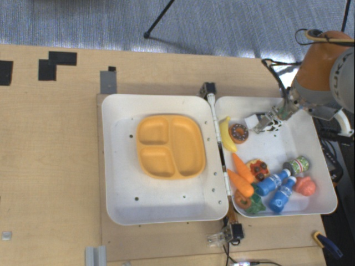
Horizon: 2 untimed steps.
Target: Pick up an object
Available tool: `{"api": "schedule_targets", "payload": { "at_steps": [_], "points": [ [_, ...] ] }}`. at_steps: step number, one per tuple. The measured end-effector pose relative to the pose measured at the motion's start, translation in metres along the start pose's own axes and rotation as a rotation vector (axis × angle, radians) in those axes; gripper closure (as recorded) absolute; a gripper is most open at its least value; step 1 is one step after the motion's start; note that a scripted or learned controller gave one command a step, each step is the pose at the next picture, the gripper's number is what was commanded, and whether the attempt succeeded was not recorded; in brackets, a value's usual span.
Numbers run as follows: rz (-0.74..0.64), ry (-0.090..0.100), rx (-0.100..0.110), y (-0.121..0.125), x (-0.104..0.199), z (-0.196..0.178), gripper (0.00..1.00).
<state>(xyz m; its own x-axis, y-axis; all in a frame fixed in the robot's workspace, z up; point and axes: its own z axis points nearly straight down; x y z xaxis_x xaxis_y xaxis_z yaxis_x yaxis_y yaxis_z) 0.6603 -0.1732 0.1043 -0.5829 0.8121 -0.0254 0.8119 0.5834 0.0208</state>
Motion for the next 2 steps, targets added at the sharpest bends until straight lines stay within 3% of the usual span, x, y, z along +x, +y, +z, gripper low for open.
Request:
{"api": "schedule_targets", "payload": {
  "at_steps": [1, 2],
  "points": [
    [0.028, -0.002, -0.003, 0.004, 0.012, 0.000, 0.00],
    [-0.001, 0.019, 0.015, -0.004, 0.019, 0.012, 0.00]
  ]
}}
